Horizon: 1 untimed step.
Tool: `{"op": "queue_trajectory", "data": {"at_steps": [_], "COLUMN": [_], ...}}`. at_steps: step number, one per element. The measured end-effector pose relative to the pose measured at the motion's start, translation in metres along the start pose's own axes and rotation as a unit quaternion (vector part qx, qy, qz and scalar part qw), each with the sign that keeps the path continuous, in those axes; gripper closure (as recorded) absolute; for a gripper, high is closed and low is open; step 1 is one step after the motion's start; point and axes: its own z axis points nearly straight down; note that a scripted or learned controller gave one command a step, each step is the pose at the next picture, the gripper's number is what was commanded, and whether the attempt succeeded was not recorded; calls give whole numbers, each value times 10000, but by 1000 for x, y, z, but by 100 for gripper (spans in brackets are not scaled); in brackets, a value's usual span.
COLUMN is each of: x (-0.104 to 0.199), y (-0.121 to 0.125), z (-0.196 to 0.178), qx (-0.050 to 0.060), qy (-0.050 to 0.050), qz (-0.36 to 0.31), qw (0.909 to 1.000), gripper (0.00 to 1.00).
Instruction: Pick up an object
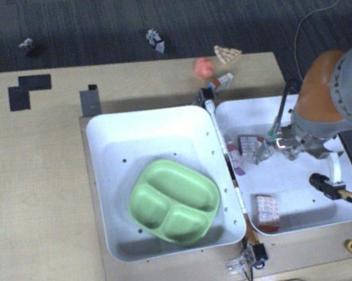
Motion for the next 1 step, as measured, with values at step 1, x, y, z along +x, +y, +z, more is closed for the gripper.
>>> {"op": "queue_trajectory", "data": {"at_steps": [1], "x": [-8], "y": [49], "z": [1], "qx": [13], "qy": [4], "qz": [-18], "qw": [10000], "gripper": [0]}}
